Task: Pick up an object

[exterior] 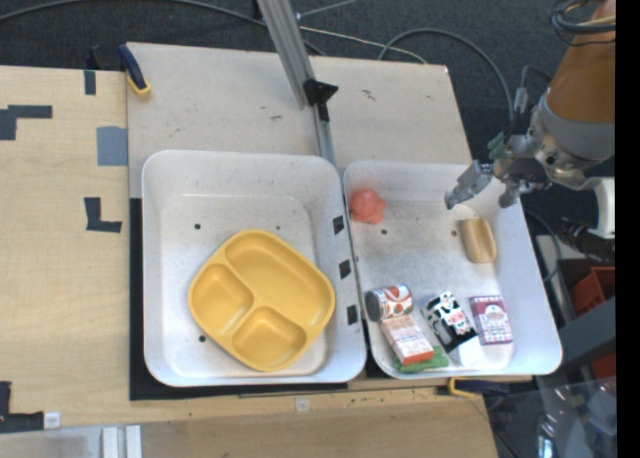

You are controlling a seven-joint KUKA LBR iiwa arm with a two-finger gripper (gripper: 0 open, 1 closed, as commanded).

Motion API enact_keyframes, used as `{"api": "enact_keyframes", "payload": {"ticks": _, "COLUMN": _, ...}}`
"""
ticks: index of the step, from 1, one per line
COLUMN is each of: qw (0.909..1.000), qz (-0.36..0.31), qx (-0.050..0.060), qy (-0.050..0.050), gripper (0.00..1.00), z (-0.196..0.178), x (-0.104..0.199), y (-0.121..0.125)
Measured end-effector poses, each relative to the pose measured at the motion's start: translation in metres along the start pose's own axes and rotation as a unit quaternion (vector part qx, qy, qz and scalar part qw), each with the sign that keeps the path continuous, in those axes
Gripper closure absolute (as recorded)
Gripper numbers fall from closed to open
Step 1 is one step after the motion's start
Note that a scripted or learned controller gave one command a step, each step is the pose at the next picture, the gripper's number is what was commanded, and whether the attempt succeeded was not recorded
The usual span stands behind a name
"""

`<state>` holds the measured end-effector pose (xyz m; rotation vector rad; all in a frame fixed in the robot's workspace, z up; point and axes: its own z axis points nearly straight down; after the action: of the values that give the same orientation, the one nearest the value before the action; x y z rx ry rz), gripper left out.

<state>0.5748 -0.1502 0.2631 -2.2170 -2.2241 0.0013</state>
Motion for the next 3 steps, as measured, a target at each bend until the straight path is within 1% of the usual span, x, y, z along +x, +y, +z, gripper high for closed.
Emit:
{"api": "enact_keyframes", "payload": {"ticks": 1, "qw": 1.0, "qz": 0.0, "qx": 0.0, "qy": 0.0, "gripper": 0.0, "z": 0.0, "x": 0.0, "y": 0.0}}
{"api": "enact_keyframes", "payload": {"ticks": 2, "qw": 1.0, "qz": 0.0, "qx": 0.002, "qy": 0.0, "gripper": 0.0, "z": 0.045, "x": 0.003, "y": 0.005}}
{"api": "enact_keyframes", "payload": {"ticks": 3, "qw": 1.0, "qz": 0.001, "qx": 0.002, "qy": 0.0, "gripper": 0.0, "z": 0.089, "x": 0.002, "y": 0.004}}
